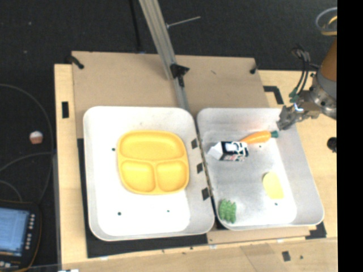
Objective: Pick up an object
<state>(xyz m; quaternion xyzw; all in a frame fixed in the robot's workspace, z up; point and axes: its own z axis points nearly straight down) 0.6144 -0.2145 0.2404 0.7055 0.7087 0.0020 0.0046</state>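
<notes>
The right bin (295, 169) holds an orange carrot (256, 137) near its far side, a small white and black milk carton (229, 151) lying on its side, a yellow lemon-shaped piece (273, 185) and a green leafy piece (227, 209) near the front left corner. My gripper (288, 118) hangs over the bin's far right corner, just right of the carrot's green tip and apart from it. Nothing shows between its fingers.
The left bin (102, 208) bears a yellow divided tray (152, 161). A slanted metal rail (161, 38) runs from the top down to the gap between the bins. The arm's wrist (326, 95) comes in at the right edge.
</notes>
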